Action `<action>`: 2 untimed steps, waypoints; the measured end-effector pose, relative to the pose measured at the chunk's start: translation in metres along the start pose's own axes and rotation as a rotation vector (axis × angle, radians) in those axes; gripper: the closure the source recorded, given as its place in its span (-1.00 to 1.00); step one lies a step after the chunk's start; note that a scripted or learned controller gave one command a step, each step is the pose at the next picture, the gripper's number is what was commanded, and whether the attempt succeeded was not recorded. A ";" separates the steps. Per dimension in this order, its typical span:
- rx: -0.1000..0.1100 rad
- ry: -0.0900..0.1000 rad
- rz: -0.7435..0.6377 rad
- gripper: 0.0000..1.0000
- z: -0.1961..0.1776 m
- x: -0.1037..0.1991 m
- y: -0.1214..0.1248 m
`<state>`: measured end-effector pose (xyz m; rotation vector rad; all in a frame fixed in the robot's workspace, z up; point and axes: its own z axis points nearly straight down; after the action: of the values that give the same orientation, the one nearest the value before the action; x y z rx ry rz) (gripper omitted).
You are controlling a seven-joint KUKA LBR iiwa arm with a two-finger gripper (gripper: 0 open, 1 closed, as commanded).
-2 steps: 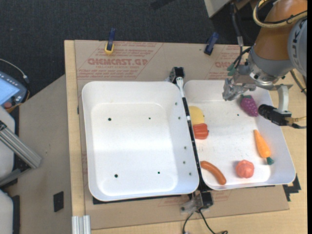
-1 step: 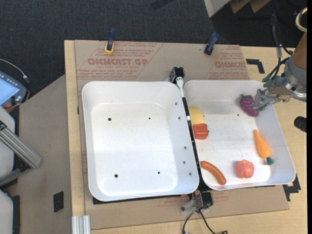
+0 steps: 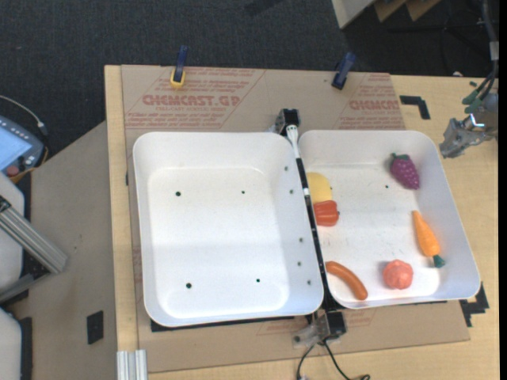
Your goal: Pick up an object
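Camera view, looking down on the bench at a slant. Landmark for all positions: the black divider strip point(image 3: 303, 187) where the two white bins meet.

Left bin point(image 3: 158, 212): lies directly left of the strip. A few small dark holes dot its floor.

Right bin point(image 3: 372, 196): lies directly right of the strip and contains all the toy food.
- Yellow piece point(image 3: 319, 185): touching the strip, about halfway along it.
- Red piece point(image 3: 326, 213): pressed against the near side of the yellow piece, also right beside the strip.
- Sausage point(image 3: 347, 279): orange-red, lying at a slant just right of the strip's near end.
- Tomato-like red ball point(image 3: 398, 274): further right of the strip than the sausage, near the front wall of the right bin.
- Carrot point(image 3: 426, 237): well right of the strip, by the bin's right wall, green tip pointing toward the front.
- Purple grapes point(image 3: 404, 170): well right of the strip, in the far right corner of the bin.

Gripper point(image 3: 466, 133): far right of the strip, outside the right bin's far right corner, above the bench. It touches no object. Too small and blurred at the frame edge; cannot tell how the jaws are set.

Two clamps on the cardboard beyond the far end of the strip: yellow-and-blue clamp point(image 3: 179, 68) to its left, blue clamp point(image 3: 344, 70) to its right.
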<state>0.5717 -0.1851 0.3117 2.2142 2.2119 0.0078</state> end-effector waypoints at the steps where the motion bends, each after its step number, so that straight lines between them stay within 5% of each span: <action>1: 0.000 0.004 -0.008 1.00 -0.060 0.061 -0.001; 2: 0.005 0.005 -0.009 1.00 -0.079 0.129 0.011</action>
<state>0.5818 -0.0559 0.3906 2.2095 2.2272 0.0078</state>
